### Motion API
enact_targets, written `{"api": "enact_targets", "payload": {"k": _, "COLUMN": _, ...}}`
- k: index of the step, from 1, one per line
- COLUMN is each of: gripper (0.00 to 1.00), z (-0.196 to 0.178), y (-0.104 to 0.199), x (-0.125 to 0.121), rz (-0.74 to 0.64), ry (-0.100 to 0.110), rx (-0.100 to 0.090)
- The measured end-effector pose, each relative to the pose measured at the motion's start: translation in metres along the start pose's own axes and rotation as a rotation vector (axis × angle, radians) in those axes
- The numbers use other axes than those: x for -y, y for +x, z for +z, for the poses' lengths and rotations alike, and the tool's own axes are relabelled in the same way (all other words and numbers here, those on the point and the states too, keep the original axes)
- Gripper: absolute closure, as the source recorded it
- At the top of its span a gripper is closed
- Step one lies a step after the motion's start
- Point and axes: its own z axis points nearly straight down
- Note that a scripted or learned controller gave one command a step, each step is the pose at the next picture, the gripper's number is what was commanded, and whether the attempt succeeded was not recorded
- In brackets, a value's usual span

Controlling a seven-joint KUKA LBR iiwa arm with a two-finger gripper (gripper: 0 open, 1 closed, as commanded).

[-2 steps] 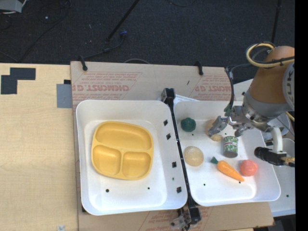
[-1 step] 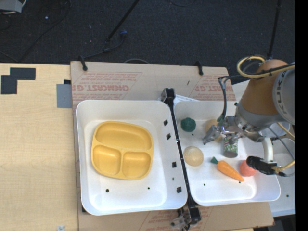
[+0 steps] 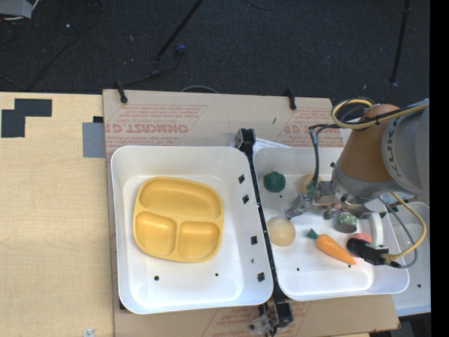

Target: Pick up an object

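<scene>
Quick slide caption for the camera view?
Gripper hovers in right bin near green ball, pale ball, carrot; yellow tray lies in left bin.

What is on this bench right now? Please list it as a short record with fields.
left bin: holds a yellow divided plate
right bin: holds a dark green ball, a pale ball and an orange toy carrot
arm: reaches in from the right, over the right bin
gripper: low in the right bin, between the two balls, just right of them
grasp: cannot tell
</scene>
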Motion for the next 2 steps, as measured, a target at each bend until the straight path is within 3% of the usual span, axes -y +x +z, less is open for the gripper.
{"api": "enact_targets", "payload": {"k": 1, "gripper": 1.00, "z": -0.013, "y": -0.001, "x": 0.000, "rz": 0.002, "ry": -0.001, "rx": 0.000}}
{"api": "enact_targets", "payload": {"k": 2, "gripper": 1.00, "z": -0.059, "y": 0.006, "x": -0.005, "rz": -0.002, "ry": -0.006, "rx": 0.001}}
